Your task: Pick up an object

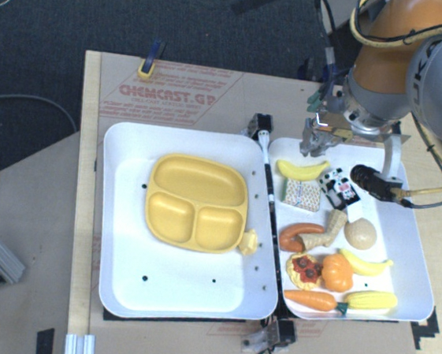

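Note:
My gripper point(314, 143) hangs over the back left corner of the right bin point(414, 258), just behind a yellow banana point(301, 170). Nothing shows in its grasp. Beside the banana lie a speckled white packet point(302, 193) and a black-and-white toy point(339, 187). Further forward are a red sausage point(300, 232), a tan bone-shaped piece point(330, 228), a beige egg-like ball point(360, 233), a pizza slice point(304, 269), an orange pepper point(337, 273), a second banana point(365, 265), a corn cob point(372, 300) and a carrot point(312, 300).
The left bin point(120, 224) holds a yellow divided plate point(196, 203) and a small pale yellow piece point(248, 242) by its right wall. A black cable end point(371, 181) hangs off the arm over the right bin. A ridge point(269, 209) separates the bins.

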